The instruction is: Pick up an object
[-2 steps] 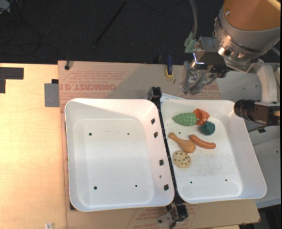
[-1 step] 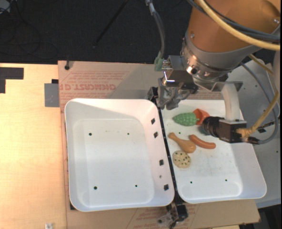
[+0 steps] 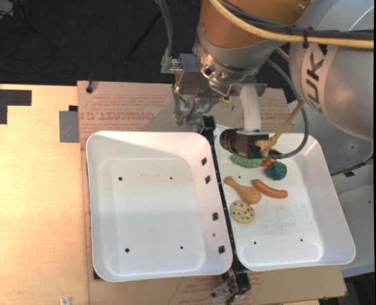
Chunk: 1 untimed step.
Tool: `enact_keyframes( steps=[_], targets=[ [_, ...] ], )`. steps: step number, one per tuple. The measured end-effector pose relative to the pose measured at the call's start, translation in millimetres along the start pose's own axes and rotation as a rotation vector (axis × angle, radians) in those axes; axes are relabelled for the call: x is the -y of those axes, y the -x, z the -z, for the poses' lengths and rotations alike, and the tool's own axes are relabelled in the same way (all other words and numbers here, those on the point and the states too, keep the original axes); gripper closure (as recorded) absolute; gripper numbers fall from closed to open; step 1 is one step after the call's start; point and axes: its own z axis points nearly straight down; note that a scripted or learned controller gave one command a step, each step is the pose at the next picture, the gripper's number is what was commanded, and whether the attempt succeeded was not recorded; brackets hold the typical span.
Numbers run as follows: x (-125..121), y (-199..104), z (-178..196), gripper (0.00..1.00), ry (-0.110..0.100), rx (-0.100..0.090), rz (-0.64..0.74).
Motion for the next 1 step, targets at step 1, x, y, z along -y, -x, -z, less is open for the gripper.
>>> enact_keyframes(
  steps=[1],
  targets=[
    [-46.6, -38.8, -39.5, 1.0, 0.001, 0.0, -0.002]
  ],
)
